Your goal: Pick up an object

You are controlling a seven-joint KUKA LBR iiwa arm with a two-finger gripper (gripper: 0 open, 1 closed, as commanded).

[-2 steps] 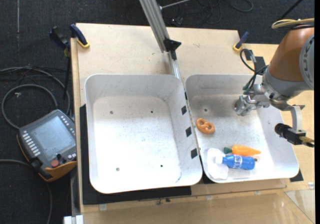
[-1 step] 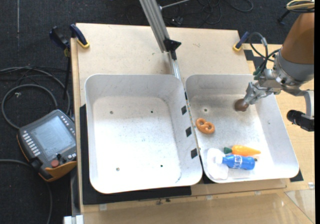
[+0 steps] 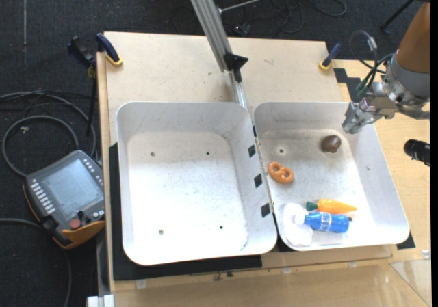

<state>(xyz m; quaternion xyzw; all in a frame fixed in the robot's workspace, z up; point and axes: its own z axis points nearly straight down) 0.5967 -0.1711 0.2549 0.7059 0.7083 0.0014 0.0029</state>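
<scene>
The right bin (image 3: 373,182) holds a small brown ball (image 3: 331,143) toward its back, an orange pretzel (image 3: 280,173) near its left wall, and at the front an orange carrot-like piece (image 3: 337,206), a blue bottle (image 3: 327,222) and a white piece (image 3: 295,225). My gripper (image 3: 352,123) hangs over the bin's back right part, just up and right of the brown ball. Nothing shows between its fingers.
The left bin (image 3: 137,162) lies beside the right one. A slanted metal pole (image 3: 209,18) crosses the bench's back. A teach pendant (image 3: 65,193) sits on the floor at left. Yellow clamps (image 3: 113,52) mark the bench's back corners.
</scene>
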